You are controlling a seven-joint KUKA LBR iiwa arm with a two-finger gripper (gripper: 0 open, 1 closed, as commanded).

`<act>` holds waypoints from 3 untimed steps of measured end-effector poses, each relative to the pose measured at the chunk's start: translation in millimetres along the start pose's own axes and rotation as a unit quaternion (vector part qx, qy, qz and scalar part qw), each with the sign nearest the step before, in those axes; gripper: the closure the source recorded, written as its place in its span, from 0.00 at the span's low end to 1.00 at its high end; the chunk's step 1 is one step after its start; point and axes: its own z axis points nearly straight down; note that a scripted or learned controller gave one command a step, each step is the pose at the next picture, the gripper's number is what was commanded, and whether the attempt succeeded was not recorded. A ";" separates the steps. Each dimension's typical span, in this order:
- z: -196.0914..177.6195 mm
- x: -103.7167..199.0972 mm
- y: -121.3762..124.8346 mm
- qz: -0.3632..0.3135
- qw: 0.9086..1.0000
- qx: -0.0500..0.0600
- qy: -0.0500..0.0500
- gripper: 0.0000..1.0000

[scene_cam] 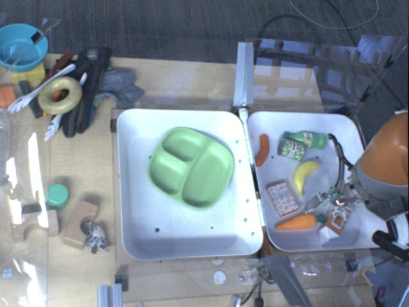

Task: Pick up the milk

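**White-and-orange carton: light, and easy to crush**

White right bin (358, 130) holds the clutter; the left bin (128, 171) carries a green divided plate (192, 166). The grey arm (383, 171) hangs over the right bin's near right side, its gripper (333, 200) low among the items. Whether it is open or closed cannot be told.

The small carton (338, 220) just beneath the gripper I take for the milk. It lies tipped on the bin floor, right of the carrot (296, 222).

It is probably light and thin-walled, with smooth faces that dent or slip under a hard squeeze. Best taken across its two flat sides, mid-body, with modest force.
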 end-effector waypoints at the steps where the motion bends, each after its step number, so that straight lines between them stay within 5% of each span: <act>1: -12.2 0.1 4.0 -0.001 1.000 -0.004 -0.001 1.00; 2: -76.4 2.2 0.2 -0.154 0.988 0.001 0.000 1.00; 3: -97.8 21.1 80.1 -0.056 0.998 0.002 0.001 1.00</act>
